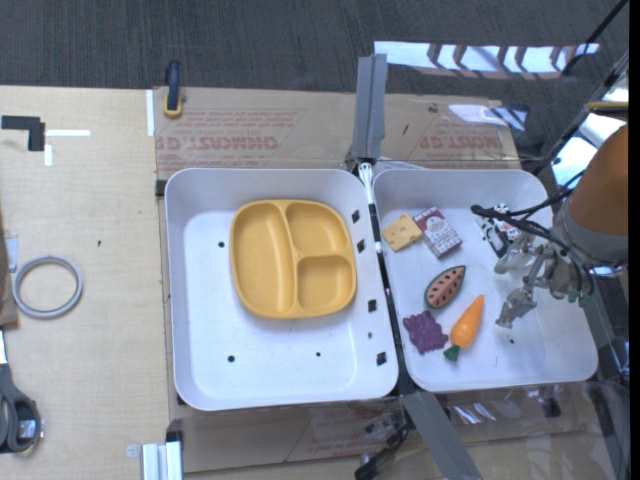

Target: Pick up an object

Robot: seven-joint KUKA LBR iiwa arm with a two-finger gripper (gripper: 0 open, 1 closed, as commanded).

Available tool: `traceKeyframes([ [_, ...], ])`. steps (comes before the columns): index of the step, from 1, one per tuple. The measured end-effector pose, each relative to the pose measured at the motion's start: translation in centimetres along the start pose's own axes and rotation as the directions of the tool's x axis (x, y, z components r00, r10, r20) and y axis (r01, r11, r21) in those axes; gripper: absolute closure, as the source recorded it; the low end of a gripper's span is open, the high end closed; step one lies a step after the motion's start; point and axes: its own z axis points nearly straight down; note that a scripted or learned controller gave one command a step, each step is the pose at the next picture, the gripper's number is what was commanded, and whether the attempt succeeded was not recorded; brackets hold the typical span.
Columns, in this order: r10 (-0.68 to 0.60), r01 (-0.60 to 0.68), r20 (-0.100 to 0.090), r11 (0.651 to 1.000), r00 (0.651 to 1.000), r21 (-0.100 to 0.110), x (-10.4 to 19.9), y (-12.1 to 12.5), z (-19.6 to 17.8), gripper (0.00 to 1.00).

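Two white bins sit side by side. The left bin (pixel 200 368) holds a yellow tray (pixel 293 258) with three compartments, set a little toward the far side.

The right bin (pixel 560 363) holds the small things, all in its left half. A carrot (pixel 466 322) lies near the middle: orange, tapered, with a green stub at its near-left end. Its long axis runs on a slant, the narrow tip pointing far and right, the green end near and left. Just left of it, about touching the green end, is a bunch of purple grapes (pixel 425 331), lumpy and roundish with no clear direction. Farther back lies an oval slice (pixel 445 286), with a dark green rim and a reddish-brown seeded face; its long axis slants the same way as the carrot's. Beyond it are a yellow cheese wedge (pixel 402 232) with holes and, touching its right side, a small red-and-white box (pixel 437 232).

The gripper (pixel 512 313) hangs over the right half of that bin, right of the carrot and apart from it, its metal fingers (pixel 507 315) pointing down. Nothing is between them; how wide the jaws stand cannot be told.
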Motion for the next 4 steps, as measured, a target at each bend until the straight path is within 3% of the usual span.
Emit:
traceKeyframes([
  [1,0.433,-0.433,0.003,0.901,0.901,0.0,-2.4,6.5,0.3,0.0],
  [2,0.776,-0.776,0.0,0.63,0.63,0.002,7.6,4.1,-0.4,0.0],
  [3,0.774,-0.774,0.004,0.633,0.633,-0.003,7.3,4.2,-1.5,1.0],
  [4,0.774,-0.774,0.001,0.633,0.633,0.002,7.5,4.2,-1.3,0.0],
])
